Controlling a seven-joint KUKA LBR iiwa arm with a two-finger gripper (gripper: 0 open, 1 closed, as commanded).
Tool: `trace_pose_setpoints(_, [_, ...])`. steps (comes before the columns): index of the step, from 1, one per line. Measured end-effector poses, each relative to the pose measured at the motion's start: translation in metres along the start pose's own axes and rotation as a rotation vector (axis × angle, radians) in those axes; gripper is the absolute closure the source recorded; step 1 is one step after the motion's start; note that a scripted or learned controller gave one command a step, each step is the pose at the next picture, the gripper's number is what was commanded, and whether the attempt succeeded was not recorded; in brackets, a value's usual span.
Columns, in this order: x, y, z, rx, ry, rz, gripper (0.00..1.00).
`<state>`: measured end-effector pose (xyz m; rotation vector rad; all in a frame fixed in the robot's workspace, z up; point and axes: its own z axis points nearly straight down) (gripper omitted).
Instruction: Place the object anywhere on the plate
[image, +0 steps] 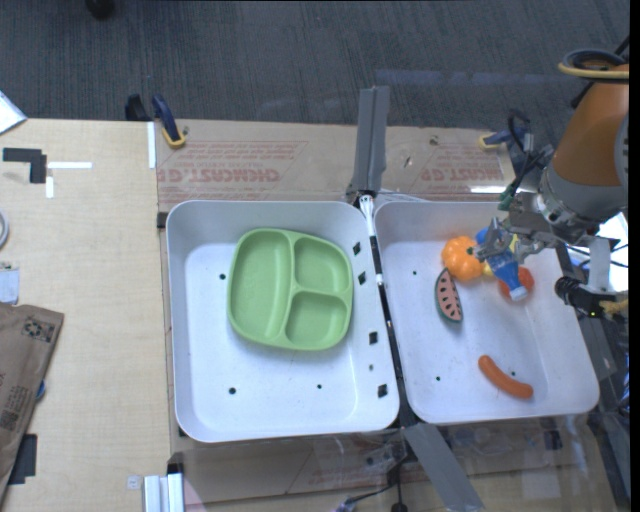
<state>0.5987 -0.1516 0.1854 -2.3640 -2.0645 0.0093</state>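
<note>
Two white bins sit side by side: the left bin (190, 330) holds a green divided plate (291, 289), lying flat near its middle. In the right bin (560, 390) lie a watermelon slice (448, 297), an orange fruit (461, 258) just beside it, and a sausage (505, 377) well apart toward the front. The gripper (505, 262) hangs over the orange fruit's right side, seemingly touching a small blue-and-red object (513, 284), though whether it is spread or closed cannot be made out.

The green plate (291, 290) is looking like smooth matt plastic, both white bins (190, 330) are showing a smooth plastic sheen, and the bench (80, 250) is appearing as pale matt wood.
</note>
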Motion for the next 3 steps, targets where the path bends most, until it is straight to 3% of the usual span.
trace_pose_setpoints(1, [0.100,-0.002,-0.003,-0.001,0.001,-0.284,1.00])
trace_pose_setpoints(2, [0.190,-0.009,-0.003,-0.001,0.000,-0.205,1.00])
trace_pose_setpoints(3, [0.189,-0.009,-0.003,-0.001,-0.001,-0.205,0.00])
